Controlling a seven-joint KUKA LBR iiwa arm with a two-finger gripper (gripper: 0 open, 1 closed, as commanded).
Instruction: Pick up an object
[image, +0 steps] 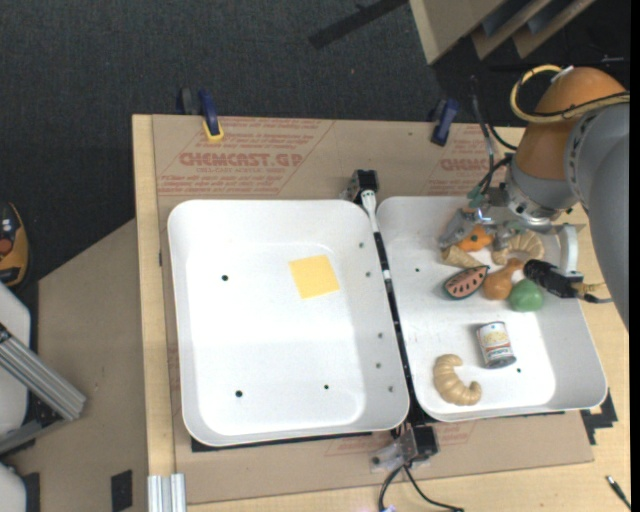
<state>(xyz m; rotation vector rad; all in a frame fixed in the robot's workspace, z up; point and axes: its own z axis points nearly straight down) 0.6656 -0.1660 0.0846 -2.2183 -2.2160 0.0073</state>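
I'm hovering my gripper (472, 222) low over the pile at the far end of the right bin (430, 320), right above an orange toy (478, 240). Can't tell if the gripper is spread or pressed together bc the wrist is blocking it. The pile's tight: watermelon slice (464, 283), green ball (525, 295) and tan bits are packed close, so I'm risking a slip or a double grab. Imo the best way is going straight down, centering on one piece w/ free sides, closing fully before lifting. Can (494, 344) and croissant (455, 381) are sitting apart nearer the front, so easier targets. Yellow square (314, 276) is lying flat in the left bin (260, 370), hard to pinch.
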